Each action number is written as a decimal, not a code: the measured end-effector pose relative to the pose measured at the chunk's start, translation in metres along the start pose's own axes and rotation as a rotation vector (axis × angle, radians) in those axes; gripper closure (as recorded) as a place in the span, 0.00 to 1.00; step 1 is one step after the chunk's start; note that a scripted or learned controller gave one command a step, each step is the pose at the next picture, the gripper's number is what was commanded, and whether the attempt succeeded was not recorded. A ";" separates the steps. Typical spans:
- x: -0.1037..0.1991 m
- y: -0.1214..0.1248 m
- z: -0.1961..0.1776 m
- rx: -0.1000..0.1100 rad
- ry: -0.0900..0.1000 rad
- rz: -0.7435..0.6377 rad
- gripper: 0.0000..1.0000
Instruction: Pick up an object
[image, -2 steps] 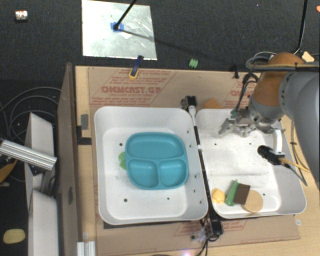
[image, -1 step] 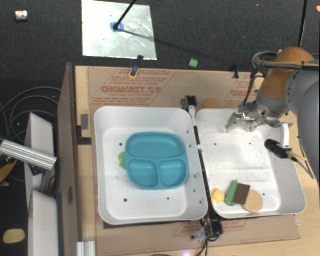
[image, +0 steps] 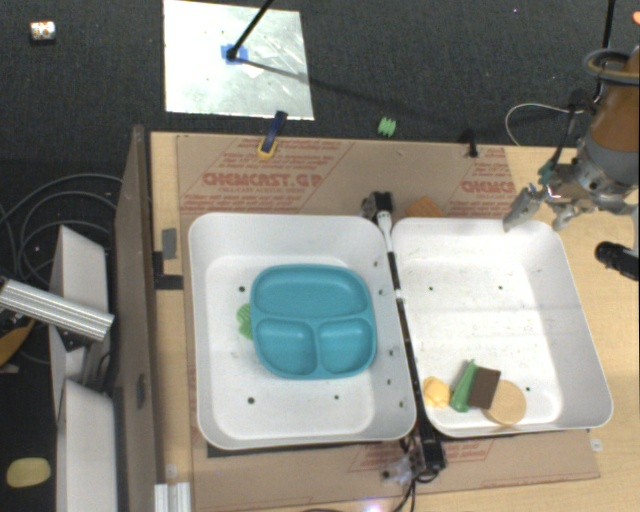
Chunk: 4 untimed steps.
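Objects (image: 476, 388): yellow, green, brown and tan pieces clustered at near edge of right bin (image: 560, 300).
Tray (image: 312, 320): blue, sectioned, in left bin (image: 215, 300).
Hand (image: 540, 205): above right bin's far right corner, fingers spread apart, holding nothing.

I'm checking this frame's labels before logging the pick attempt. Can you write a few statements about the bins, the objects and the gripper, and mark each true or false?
1. The blue divided tray lies in the left bin. True.
2. The gripper holds the brown block. False: nothing is between its fingers; it is at the right bin's far right corner.
3. The small objects lie along the right bin's near edge. True.
4. The green piece rests on the blue divided tray. False: it lies in the right bin, beside the brown block.
5. The tan disc is in the left bin. False: right bin.
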<state>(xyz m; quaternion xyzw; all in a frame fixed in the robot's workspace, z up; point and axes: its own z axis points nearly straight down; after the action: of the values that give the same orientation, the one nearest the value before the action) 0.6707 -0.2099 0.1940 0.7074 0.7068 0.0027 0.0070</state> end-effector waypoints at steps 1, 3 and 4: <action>0.006 -0.004 0.114 0.019 0.010 -0.005 0.00; 0.005 -0.002 0.098 0.009 0.005 -0.008 0.00; 0.005 0.000 0.086 0.004 0.003 -0.009 1.00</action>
<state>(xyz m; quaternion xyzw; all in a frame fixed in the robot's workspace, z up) 0.6715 -0.2058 0.1082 0.7041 0.7101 0.0024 0.0043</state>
